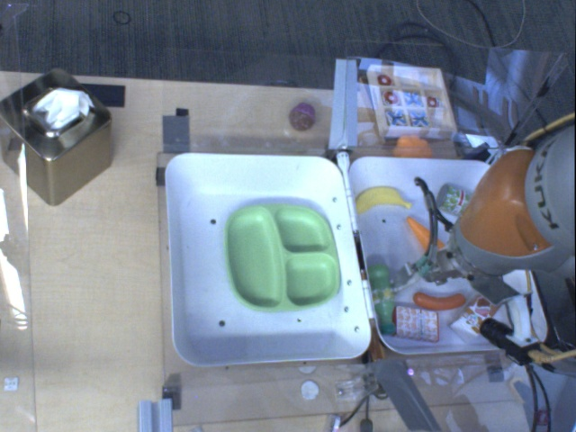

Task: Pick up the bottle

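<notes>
While my arm reaches in from the right over the right bin (360, 180), I see its gripper (430, 266) low among the clutter, but I cannot tell how it is set. I find the green bottle (382, 288) at that bin's left wall, near the front, just left of the gripper. A banana (382, 199) lies farther back, a sausage (437, 301) nearer. The left bin (193, 187) holds a green divided tray (282, 256).

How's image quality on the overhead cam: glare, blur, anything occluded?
Camera view: soft overall, even lighting with faint shadows; the white left bin looks bright but keeps its edges; the arm covers part of the right bin; the green bottle is small and blurry; claw detail unreadable.
</notes>
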`<act>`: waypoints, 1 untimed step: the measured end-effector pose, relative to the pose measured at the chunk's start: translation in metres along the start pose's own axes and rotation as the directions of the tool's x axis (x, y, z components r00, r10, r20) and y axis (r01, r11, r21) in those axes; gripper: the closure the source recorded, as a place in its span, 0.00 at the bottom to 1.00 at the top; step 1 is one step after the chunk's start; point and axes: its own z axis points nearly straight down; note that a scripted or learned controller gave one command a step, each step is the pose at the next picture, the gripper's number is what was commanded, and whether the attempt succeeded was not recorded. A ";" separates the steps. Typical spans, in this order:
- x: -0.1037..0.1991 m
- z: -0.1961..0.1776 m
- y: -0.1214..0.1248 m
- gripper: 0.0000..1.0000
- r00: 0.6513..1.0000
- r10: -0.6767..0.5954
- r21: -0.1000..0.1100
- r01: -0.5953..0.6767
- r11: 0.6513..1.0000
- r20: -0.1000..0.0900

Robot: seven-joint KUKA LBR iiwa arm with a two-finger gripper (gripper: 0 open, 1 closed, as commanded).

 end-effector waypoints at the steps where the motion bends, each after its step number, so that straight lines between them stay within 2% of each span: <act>1: -0.011 0.015 0.043 0.00 0.970 0.243 0.022 -0.243 0.970 -0.006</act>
